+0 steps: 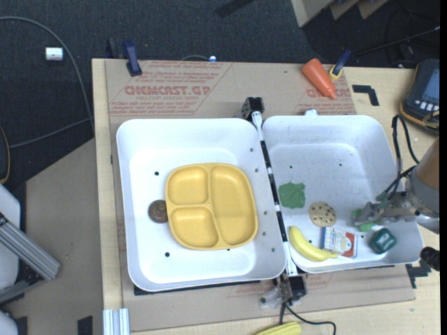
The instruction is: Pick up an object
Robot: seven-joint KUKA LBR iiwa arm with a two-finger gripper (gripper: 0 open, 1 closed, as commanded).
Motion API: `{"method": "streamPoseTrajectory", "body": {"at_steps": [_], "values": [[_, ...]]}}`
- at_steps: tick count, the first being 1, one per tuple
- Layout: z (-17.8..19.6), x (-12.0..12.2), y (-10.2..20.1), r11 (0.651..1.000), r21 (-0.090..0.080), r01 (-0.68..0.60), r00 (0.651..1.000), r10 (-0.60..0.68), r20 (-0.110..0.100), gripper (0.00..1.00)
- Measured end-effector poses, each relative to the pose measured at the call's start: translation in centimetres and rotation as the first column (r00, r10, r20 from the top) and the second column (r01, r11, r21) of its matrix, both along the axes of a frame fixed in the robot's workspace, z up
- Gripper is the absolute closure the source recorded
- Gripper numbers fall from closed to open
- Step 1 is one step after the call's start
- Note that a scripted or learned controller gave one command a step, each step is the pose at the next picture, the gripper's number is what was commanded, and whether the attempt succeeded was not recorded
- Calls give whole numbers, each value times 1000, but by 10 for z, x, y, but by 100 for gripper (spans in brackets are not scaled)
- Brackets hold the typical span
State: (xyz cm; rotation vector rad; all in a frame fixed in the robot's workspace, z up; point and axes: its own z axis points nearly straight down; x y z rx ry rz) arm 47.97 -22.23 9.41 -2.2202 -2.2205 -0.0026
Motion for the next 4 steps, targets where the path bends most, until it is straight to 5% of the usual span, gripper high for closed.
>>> {"method": "streamPoseTrajectory", "body": {"at_steps": [1,2,3,4], "values": [[10,1,0,1000,-1,0,1000,0,2,100],[-9,70,20,1000,-3,-1,1000,1,2,100],[-9,91,71,1000,-2,-1,1000,1,2,100],[92,115,170,1000,-1,-3,1000,3,3,100]]}}
